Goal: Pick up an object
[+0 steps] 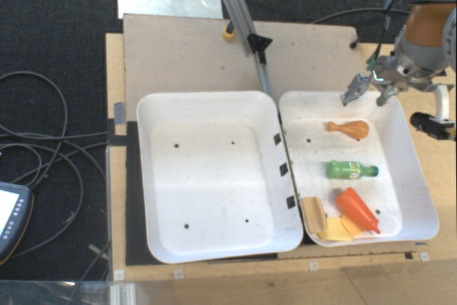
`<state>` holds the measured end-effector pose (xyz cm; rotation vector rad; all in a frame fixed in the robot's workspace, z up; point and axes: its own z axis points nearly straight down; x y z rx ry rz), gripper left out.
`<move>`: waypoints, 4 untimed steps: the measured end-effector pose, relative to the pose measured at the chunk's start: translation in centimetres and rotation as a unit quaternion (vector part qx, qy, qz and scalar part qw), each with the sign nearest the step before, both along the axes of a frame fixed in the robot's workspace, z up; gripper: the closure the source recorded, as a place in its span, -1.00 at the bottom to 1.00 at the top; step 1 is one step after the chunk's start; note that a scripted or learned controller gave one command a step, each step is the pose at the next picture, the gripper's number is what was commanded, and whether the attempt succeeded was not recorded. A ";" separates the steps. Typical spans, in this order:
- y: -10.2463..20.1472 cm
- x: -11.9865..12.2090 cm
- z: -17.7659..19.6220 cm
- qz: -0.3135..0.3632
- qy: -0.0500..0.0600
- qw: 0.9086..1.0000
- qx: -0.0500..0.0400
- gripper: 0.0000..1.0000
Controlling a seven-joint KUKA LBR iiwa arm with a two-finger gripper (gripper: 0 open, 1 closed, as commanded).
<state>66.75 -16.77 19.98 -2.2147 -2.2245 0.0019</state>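
My gripper [370, 93] hangs open above the far edge of the right bin [410, 153], with nothing between its fingers. Just below it and slightly left lies an orange drumstick-shaped toy [350, 128]. A green bottle [350, 170] lies on its side in the middle of the bin. Nearer the front edge rest an orange-red carrot-like toy [357, 210], a yellow flat piece [337, 228] and a tan block [313, 214].
The left bin [207, 175] sits beside the right one, joined by black clips along the shared rim. A grey pole [239, 3] slants down to the bench behind the bins. Cables and a tablet lie on the floor at the left.
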 end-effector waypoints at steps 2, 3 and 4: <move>0.6 -0.5 -4.2 0.001 0.000 1.000 0.000 -1.00; 0.3 -0.7 -8.2 0.000 -0.004 1.000 -0.002 -1.00; 0.4 -0.6 -11.0 0.000 -0.001 1.000 -0.001 -1.00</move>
